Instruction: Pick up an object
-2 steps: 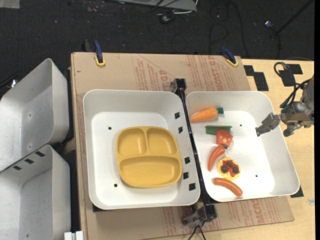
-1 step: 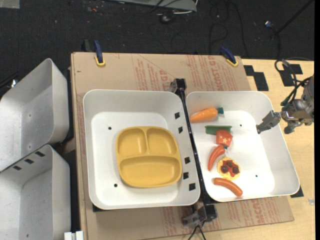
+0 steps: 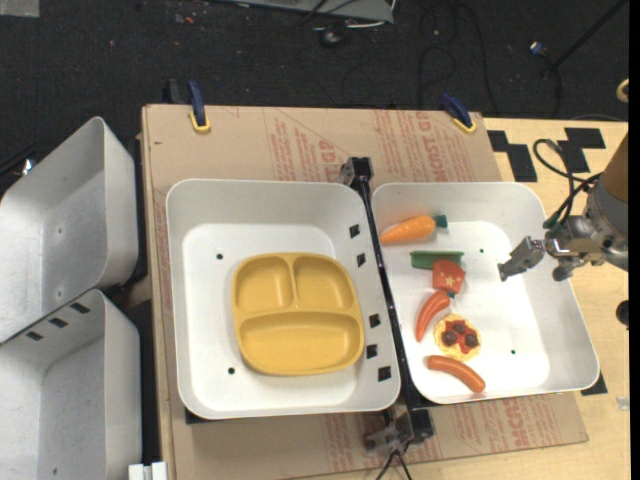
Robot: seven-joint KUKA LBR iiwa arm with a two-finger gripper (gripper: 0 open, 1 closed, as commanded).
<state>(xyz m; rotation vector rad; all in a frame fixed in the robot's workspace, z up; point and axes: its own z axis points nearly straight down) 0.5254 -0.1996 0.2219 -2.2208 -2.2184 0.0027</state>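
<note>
A brown board bench (image 3: 300, 138) sits on a dark floor strewn with cables, with two blue clamps at its far edge. Two shallow white bins stand on it side by side, meeting along a black divider strip.

Left bin (image 3: 190, 268): it holds one yellow compartment tray (image 3: 297, 313), lying flat near the bin's centre, with two small sections on the far side and one long section on the near side.

Right bin (image 3: 560, 353): it holds the toy food items, all grouped toward the bin's left edge. An orange carrot (image 3: 408, 230) lies near the far left corner, its green tip pointing right. Just nearer is a green piece (image 3: 436, 258), touching a red piece with a yellow star (image 3: 448, 277). A red chili pepper (image 3: 430, 313) lies slanted below that. A small round pizza piece (image 3: 459, 337), yellow with dark toppings, lies just beside the pepper's lower end. A red sausage (image 3: 456, 372) lies close to the near edge.

Arm: the gripper (image 3: 520, 259) is over the right bin's right side, toward the far edge, apart from all the food items. Nothing is seen between its fingers; whether they are spread or closed cannot be told at this size and angle.

Further white bins (image 3: 70, 218) stand off the bench at the left.
</note>
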